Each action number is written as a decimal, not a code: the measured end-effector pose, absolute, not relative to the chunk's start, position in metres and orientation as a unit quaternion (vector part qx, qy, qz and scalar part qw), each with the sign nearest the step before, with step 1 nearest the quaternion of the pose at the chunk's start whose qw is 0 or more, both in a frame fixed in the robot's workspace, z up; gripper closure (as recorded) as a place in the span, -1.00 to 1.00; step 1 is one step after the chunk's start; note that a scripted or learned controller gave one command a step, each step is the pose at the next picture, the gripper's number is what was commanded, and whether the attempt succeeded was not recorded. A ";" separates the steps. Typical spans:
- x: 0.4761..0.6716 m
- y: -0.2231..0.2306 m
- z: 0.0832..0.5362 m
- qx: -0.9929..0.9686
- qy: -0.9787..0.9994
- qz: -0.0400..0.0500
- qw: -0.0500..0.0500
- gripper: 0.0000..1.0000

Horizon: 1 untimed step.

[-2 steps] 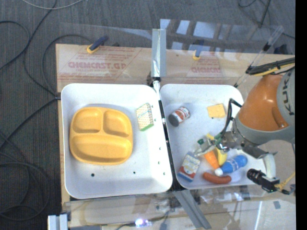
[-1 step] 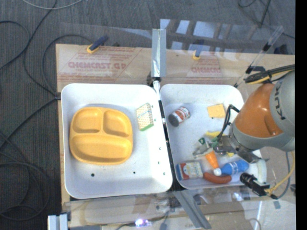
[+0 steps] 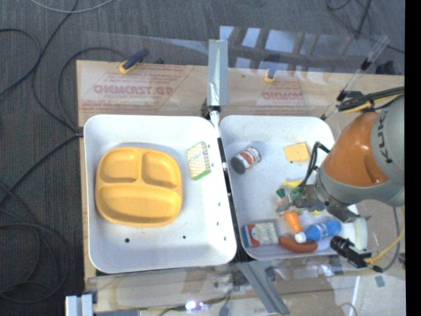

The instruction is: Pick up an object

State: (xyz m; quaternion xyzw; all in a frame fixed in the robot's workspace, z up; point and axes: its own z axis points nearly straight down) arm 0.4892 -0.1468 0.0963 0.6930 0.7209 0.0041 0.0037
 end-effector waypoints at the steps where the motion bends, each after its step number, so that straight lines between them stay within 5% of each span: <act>1: 0.520 -0.105 0.261 0.651 0.759 -0.002 0.000 1.00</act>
